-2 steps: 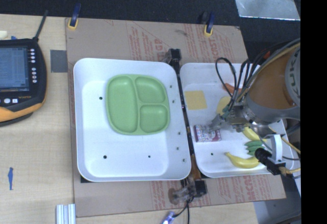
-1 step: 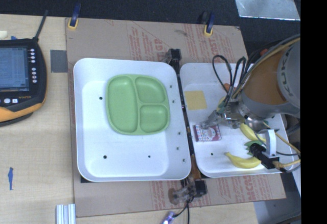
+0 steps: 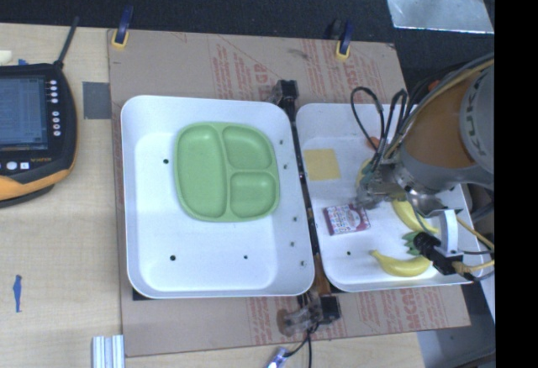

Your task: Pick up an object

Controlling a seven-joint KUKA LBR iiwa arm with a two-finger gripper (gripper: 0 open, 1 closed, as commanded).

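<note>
While your tool (image 3: 367,197) hangs low in the right bin (image 3: 336,118) — grip state unreadable — red card (image 3: 345,218) just beside, bananas (image 3: 400,263) near, green plate (image 3: 226,170) left.

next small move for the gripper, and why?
Probably lower straight down a little: the gripper sits just above the red patterned card in the right bin, holding nothing visible. The bananas lie further out.

left bin (image 3: 151,274): green divided plate (image 3: 225,170). right bin (image 3: 336,274): yellow square (image 3: 322,163), red-patterned card (image 3: 345,219), banana (image 3: 402,265). gripper (image 3: 367,197) low, just beside the card.
</note>
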